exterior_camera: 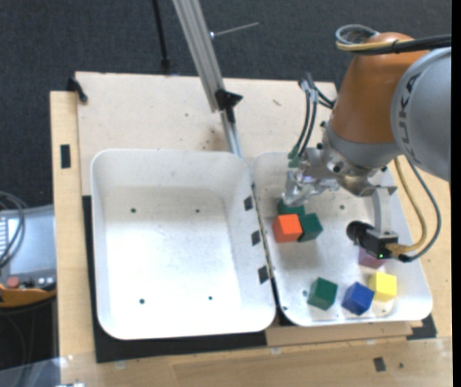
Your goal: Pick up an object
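My gripper (296, 193) hangs over the left part of the right bin (424, 293), just above an orange block (288, 227) that touches a dark green block (309, 226). Nothing shows between the fingers. Near the bin's front edge lie a green cube (322, 293), a blue cube (358, 297) and a yellow cube (384, 285). A pale purple block (369, 258) lies partly hidden under a black part of the arm.
The left bin (174, 240) sits beside the right one on the wooden bench. A slanted aluminium rail (202, 51) rises behind the bins. A grey device with cables (17, 252) lies off the bench's left edge.
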`<state>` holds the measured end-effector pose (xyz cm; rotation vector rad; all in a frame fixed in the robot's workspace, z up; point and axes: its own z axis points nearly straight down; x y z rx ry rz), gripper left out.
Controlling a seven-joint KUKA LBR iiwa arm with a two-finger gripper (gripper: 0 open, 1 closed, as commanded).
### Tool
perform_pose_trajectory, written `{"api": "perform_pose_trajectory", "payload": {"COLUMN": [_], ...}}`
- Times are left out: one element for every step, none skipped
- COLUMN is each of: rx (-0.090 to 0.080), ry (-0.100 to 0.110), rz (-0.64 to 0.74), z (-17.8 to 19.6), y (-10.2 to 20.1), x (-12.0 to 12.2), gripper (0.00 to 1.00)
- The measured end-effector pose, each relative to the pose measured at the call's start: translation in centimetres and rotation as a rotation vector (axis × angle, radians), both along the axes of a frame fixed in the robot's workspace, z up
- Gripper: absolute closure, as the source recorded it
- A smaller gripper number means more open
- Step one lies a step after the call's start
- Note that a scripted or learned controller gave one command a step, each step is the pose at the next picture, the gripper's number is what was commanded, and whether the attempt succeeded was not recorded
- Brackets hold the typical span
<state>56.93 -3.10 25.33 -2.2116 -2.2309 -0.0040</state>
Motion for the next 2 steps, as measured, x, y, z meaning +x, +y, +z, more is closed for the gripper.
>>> {"api": "perform_pose_trajectory", "payload": {"rx": [-0.001,-0.002], "ry": [0.003,0.001], "rz": [-0.001,-0.002], "z": [-1.1,-2.5], "y": [5.9,11.0], "x": [0.4,1.6], "gripper": [1.0,1.0]}}
